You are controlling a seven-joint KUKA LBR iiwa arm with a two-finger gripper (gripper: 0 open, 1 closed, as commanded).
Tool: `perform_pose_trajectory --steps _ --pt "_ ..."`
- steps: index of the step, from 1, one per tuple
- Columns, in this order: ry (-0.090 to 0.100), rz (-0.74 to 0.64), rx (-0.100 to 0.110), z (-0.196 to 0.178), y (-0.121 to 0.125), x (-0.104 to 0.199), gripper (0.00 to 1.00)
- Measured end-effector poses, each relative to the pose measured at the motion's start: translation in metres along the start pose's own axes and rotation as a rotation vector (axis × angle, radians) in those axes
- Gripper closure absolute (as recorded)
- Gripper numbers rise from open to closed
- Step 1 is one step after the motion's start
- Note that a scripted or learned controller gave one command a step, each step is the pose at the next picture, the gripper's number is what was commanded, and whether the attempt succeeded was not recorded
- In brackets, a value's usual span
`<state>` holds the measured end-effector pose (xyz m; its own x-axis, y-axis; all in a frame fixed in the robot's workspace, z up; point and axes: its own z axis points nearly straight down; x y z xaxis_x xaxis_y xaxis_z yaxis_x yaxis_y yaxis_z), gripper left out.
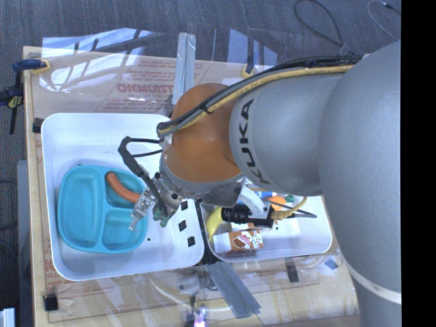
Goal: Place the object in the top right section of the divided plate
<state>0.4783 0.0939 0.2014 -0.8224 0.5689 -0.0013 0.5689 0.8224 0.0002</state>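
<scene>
A blue divided plate (85, 210) lies in the left white bin (61, 131). An orange sausage-shaped object (121, 186) rests in the plate's top right section, slanting down toward the right. My gripper (150, 211) hangs over the plate's right rim, just below and right of the orange object's lower end. Its fingers are open, with nothing between them. The orange band and grey arm above it hide the middle of the bench.
The right bin (310, 240) holds a yellow item (216, 221), a brown packet (246, 240) and small orange and blue pieces (278, 200), mostly hidden under the arm. A clear plastic sheet (136, 80) lies behind the bins.
</scene>
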Motion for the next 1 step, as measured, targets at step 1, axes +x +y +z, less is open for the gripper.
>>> perform_pose_trajectory --steps 1 --pt "0.003 -0.082 0.002 0.0023 -0.0195 -0.0117 1.0"
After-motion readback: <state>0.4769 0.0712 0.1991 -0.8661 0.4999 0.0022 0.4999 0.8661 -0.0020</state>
